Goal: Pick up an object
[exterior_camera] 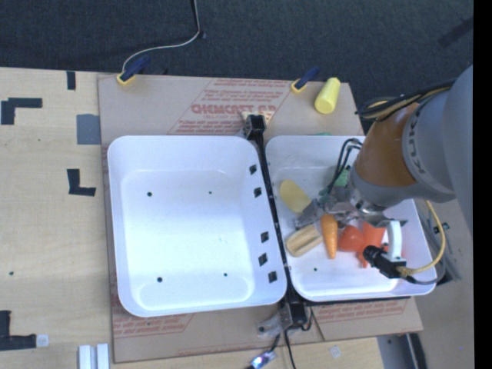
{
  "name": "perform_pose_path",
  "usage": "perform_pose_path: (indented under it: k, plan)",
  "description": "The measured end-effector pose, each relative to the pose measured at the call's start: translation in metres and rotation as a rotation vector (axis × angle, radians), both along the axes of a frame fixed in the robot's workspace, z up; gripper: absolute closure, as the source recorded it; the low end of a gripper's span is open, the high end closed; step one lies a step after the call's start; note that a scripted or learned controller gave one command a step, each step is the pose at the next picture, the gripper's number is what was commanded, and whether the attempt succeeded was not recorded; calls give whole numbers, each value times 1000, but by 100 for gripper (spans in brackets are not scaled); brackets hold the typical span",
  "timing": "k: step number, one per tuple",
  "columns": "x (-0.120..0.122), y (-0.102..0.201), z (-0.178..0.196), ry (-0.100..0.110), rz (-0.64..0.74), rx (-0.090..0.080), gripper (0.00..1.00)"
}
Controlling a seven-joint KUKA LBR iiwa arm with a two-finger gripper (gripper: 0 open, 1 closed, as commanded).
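The right bin (307,156) holds a pale yellow rounded piece (293,194), a tan bread-like piece (303,241), an orange carrot (330,237) and a red-orange object (354,239). My gripper (330,208) reaches down into this bin from the right, just above the carrot's upper end and between the yellow piece and the red-orange object. The arm's wrist (384,164) covers the bin's right part. Nothing is visibly lifted.
The left bin (184,229) sits beside the right one, with a black divider clip strip (265,206) between them. A yellow cylinder (327,95) lies on the cardboard behind the right bin. A cable (419,267) loops near the right bin's front corner.
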State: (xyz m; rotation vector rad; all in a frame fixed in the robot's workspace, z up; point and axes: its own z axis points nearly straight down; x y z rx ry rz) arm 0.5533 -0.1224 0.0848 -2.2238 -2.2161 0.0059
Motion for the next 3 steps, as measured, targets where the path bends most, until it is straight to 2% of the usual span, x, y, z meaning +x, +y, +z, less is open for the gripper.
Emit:
perform_pose_path:
  k: [1,2,3]
  plan:
    - [-72,-55,0,-2,-1,0,0]
    - [-30,26,0,-6,11,2,0]
    - [-32,22,9,-3,5,1,100]
